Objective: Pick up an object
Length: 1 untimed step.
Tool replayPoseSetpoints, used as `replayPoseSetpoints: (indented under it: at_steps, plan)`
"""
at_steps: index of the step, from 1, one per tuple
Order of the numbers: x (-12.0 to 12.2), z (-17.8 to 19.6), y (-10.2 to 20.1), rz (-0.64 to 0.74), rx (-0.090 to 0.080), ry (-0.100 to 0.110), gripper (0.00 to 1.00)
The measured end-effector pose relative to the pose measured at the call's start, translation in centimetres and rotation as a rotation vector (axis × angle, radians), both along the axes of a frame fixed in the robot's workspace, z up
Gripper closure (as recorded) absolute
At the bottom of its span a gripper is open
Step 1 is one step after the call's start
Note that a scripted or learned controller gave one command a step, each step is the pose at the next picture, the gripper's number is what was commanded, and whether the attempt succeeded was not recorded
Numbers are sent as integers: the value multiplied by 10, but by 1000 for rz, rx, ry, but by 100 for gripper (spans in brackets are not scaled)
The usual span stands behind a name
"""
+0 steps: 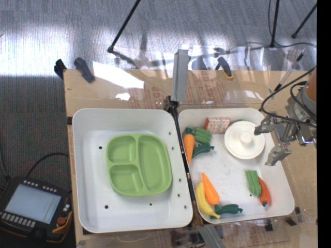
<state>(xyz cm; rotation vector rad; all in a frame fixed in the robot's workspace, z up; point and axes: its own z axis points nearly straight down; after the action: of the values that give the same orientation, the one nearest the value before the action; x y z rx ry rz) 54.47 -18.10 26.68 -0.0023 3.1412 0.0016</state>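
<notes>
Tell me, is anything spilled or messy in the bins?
Nothing looks spilled or broken. The green divided plate sits a bit crooked in the left bin. In the right bin, toy carrots, a banana and a white lid lie scattered, as loose toys do. The gripper hangs at that bin's right edge.

The gripper (280, 139) is parked over the right bin (287, 190); a lid (244, 139) sits just left of it, carrots (209, 188) are scattered below-left, and a divided plate (138, 164) is set far left.
</notes>
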Motion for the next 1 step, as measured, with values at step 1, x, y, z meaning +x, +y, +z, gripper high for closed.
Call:
replayPoseSetpoints:
  at_steps: [1]
  plan:
    - [-56,-116,14,-69,3,14,0]
